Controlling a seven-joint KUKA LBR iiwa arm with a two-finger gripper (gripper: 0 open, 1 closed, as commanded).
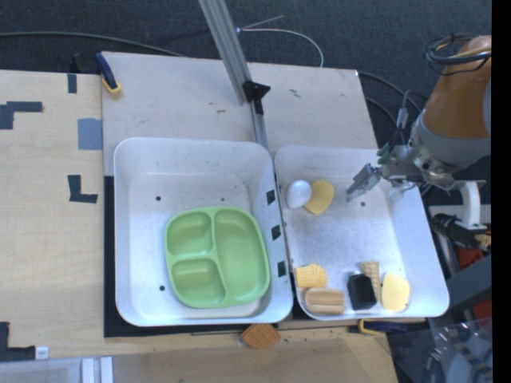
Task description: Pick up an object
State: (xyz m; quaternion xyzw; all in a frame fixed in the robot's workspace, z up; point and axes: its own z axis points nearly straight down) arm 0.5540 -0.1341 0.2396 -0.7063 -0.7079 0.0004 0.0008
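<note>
Candidate objects lie in the right bin [415, 238]. Nearest the tool are a small white rounded piece [298, 192] and a yellow piece [320, 197], touching each other near the bin's upper left. Along the lower edge sit a waffle-like yellow piece [310, 276], a bread-roll-shaped piece [324, 300], a black block [361, 290], a small tan ridged piece [370, 270] and a pale yellow oval [395, 291], all close together. The gripper [357, 186] hangs over the upper right part of this bin, beside the yellow piece but apart from it; its fingers [352, 190] appear slightly spread, with nothing between them. The left bin [128, 214] holds a green divided tray [216, 256]. An orange waffle piece [259, 336] lies on the bench just outside the bins' lower edge. Progress, as judged: no object is grasped; approach, closure and lift all remain to be done.
</note>
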